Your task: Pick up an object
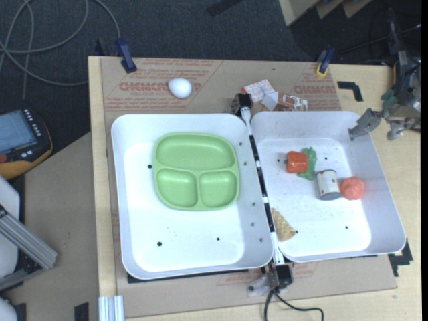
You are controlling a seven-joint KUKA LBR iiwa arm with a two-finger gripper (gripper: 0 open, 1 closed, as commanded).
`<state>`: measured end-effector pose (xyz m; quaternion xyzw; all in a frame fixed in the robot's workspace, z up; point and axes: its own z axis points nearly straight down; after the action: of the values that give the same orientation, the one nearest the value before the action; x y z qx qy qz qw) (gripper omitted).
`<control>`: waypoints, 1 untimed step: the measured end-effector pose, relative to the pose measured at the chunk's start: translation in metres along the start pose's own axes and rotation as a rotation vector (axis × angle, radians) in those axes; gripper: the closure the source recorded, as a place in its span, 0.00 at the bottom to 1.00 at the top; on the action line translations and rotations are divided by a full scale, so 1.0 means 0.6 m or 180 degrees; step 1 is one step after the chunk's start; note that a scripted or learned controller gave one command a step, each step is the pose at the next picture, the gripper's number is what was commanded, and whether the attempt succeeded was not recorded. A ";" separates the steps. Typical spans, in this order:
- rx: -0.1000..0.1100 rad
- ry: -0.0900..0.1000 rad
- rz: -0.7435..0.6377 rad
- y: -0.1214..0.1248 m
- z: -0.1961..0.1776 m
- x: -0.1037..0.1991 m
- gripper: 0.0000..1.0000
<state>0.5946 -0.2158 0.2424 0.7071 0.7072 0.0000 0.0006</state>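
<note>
The right bin point(374, 233) holds an orange-red toy point(296, 162) with a green piece point(309, 165) beside it. A small grey can point(327, 184) lies on its side next to a pink-red ball point(352, 188). A tan wedge point(283, 227) rests against the bin's left wall. My gripper point(378, 127) hangs over the bin's far right corner, well apart from all of these. Its two fingers are spread, with nothing between them.
The left bin point(134, 239) holds a green divided plate point(197, 171). A white ball point(179, 87) and some crumpled wrappers point(271, 97) lie on the cardboard behind the bins. Blue clamps point(124, 53) grip the board's far edge.
</note>
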 end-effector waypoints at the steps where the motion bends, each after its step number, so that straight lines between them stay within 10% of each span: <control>1: 0.0012 0.0008 -0.0005 0.061 0.159 0.078 0.00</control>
<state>0.6316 -0.1691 0.1467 0.7065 0.7077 -0.0004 -0.0015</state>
